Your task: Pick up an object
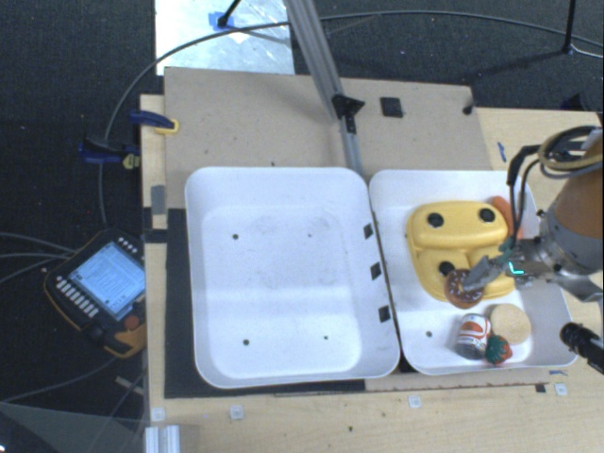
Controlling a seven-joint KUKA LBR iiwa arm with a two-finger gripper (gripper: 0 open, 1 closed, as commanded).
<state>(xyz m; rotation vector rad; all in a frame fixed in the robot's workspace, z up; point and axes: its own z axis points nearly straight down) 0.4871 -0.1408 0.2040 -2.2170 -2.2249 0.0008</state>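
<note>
Two white bins: the left bin [274,272] beside the right bin [401,253], which holds a yellow toy [453,234], one can [472,335] and one round disc [511,321]; the gripper [477,276] hangs over them, grip unclear.

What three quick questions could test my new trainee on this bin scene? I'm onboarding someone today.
1. True or false: the large yellow object lies in the left bin.
2. Which sits nearest the right bin's front edge: A) small can B) yellow object C) brown ring-shaped item?
3. Fill in: the end effector is over the ____ bin.

Key: 1. False, it is in the right bin. 2. A. 3. Right.
</note>
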